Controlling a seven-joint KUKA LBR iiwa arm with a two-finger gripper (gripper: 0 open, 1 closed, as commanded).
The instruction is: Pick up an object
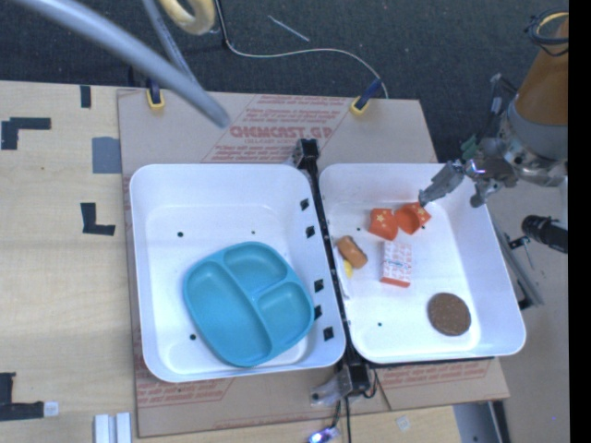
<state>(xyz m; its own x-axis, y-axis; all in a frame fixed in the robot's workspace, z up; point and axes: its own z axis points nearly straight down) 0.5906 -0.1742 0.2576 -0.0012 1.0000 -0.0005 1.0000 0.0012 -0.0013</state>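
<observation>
The right bin holds two orange-red pieces, one to the left and one beside it. Below them lie a small white and red carton, a tan bun-like item and a round brown disc. My gripper hangs over the bin's upper right part, open, with nothing between its fingers. Its left fingertip sits just above and to the right of the right-hand orange piece.
A blue divided plate lies in the left bin. A black divider runs between the bins. The arm's orange band and wrist stand off the right bin's right rim. A grey pole crosses the top left.
</observation>
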